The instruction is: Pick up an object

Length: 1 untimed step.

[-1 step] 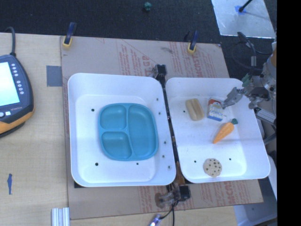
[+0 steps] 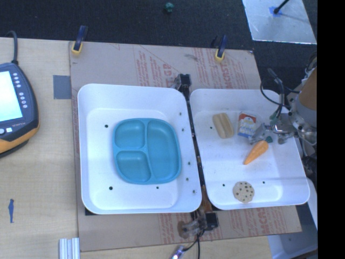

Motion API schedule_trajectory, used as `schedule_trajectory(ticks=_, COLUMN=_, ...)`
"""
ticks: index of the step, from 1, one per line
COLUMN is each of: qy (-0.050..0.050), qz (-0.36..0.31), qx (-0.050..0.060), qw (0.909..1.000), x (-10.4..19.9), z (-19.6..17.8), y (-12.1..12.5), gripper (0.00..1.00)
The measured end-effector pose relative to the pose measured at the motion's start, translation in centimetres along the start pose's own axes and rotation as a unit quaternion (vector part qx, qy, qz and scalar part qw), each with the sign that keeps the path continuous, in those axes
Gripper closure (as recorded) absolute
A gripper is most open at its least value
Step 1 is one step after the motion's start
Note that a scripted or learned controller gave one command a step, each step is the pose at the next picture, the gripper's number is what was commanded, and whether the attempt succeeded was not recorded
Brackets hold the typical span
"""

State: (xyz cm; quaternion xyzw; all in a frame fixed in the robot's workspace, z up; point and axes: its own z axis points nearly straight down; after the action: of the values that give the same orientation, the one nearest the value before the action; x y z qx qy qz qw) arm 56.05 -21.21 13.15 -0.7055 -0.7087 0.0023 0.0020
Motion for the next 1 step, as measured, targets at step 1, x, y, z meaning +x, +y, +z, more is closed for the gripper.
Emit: schedule_trajectory(ticks=1, qy=0.0, qz=-0.001, qx=-0.001, qw=1.0, x=4.35, z=4.04, y=-1.39, gripper=0.0)
